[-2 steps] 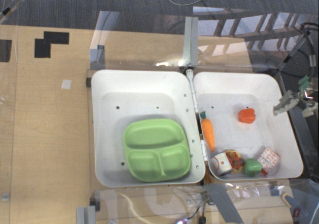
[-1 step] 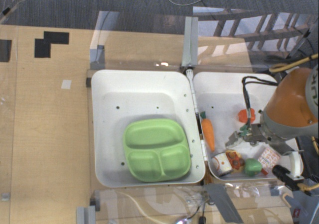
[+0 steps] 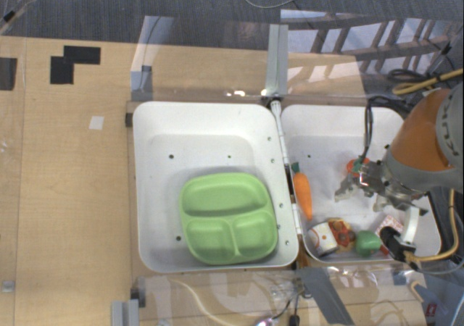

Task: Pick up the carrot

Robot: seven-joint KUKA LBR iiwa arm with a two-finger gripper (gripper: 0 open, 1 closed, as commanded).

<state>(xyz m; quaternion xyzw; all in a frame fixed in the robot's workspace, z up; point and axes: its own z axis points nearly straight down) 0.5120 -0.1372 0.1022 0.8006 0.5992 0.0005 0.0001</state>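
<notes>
- Orange, tapered carrot with a green stub at its top [image 3: 301,195]: lay lengthwise in the right-hand shallow white plastic bin [image 3: 326,129], hard against that bin's left wall, just beside the divider between the two bins.
- Lay free, untouched, well apart from the grey two-finger gripper [image 3: 360,181].
- Near the carrot's lower tip, by the front wall: small white can with a red and yellow label [image 3: 328,236], tipped on its side.
- Just right of the can: rounded green toy vegetable [image 3: 367,243].
- Further right, close to the front right corner: small white and red object [image 3: 392,225], too blurred to identify.
- Gripper hung over the middle of the right bin, fingers pointing left toward the carrot; jaw state could not be told, nothing seen between them.
- Behind it, grey arm with an orange band [image 3: 428,132], reaching in from the right.
- In the left-hand white bin [image 3: 174,129]: light green three-compartment plastic tray [image 3: 228,217], resting toward the front.
</notes>
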